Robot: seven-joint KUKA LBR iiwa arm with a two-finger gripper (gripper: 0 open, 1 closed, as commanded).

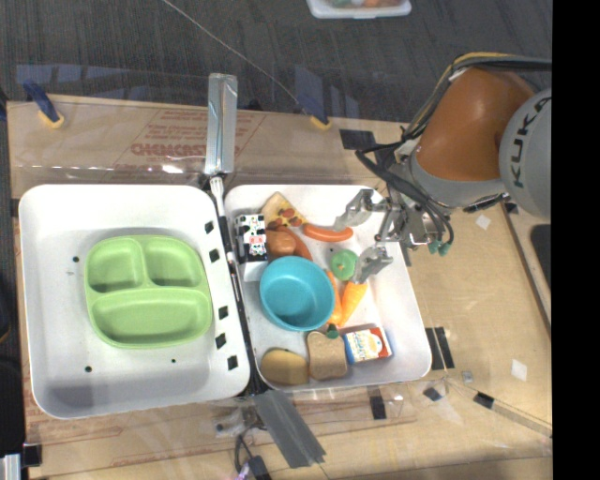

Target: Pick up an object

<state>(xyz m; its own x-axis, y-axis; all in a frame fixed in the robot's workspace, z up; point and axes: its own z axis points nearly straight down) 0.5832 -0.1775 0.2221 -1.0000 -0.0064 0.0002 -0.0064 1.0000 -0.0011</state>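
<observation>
The right bin [405, 317] holds a blue bowl [296, 292], an orange carrot [351, 300], a small green piece [342, 263], an orange sausage [328, 232], a pizza slice [277, 211], a brown round piece [281, 245], a black-and-white cube [250, 236], two bread pieces [305, 362] and a small blue-and-orange carton [365, 345]. My gripper [366, 233] hangs over the bin's right side, open, one finger [357, 205] near the sausage's end and the other finger [372, 262] beside the green piece. Nothing sits between the fingers.
The left bin [47, 309] holds a green divided plate [148, 288]. A metal divider post [221, 127] stands at the back between the bins. The arm's orange band [466, 122] looms over the bench's right side. A white tray [359, 7] lies at the top edge.
</observation>
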